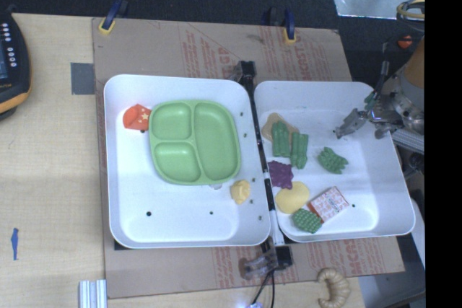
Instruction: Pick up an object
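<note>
The right bin (361, 94) holds several small toys: a tan piece (275, 125), a green ridged piece (291, 146), a dark green piece (332, 160), a purple piece (280, 173), a yellow piece (291, 197), a red-and-white packet (330, 204) and a green block (307, 221). My gripper (349, 125) hangs over the bin's upper right part, above and right of the dark green piece, with nothing between its fingers. The fingers point left and look slightly parted.
The left bin (126, 213) bears a green divided plate (195, 141), a red toy (136, 117) at its left and a small yellow toy (240, 190) near the divider. A tan curled object (334, 286) lies on the cardboard in front of the bins.
</note>
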Controlling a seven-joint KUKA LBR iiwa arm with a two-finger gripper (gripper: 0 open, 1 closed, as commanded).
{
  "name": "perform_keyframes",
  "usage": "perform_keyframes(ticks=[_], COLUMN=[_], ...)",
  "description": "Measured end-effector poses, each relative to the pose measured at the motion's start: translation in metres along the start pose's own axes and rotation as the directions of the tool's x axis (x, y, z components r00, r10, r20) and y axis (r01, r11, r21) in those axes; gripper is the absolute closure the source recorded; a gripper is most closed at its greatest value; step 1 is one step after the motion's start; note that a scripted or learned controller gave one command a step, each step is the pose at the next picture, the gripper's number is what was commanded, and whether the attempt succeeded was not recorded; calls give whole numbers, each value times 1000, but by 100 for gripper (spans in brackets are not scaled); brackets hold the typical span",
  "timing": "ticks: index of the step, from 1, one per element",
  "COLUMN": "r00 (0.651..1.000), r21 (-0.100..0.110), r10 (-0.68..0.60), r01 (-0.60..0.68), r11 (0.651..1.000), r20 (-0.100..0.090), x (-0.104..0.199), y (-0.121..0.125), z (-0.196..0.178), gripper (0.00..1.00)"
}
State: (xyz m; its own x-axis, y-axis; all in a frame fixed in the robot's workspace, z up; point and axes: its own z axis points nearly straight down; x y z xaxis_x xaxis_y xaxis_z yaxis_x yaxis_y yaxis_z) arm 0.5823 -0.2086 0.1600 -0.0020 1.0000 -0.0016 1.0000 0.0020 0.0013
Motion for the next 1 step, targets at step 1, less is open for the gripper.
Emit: perform_keyframes(ticks=[1], r00=[1000], r21=[10], r10=[-6], r01=[6], r11=[1000], r20=[-5], x=[59], y=[-43], z=[12], gripper=[0])
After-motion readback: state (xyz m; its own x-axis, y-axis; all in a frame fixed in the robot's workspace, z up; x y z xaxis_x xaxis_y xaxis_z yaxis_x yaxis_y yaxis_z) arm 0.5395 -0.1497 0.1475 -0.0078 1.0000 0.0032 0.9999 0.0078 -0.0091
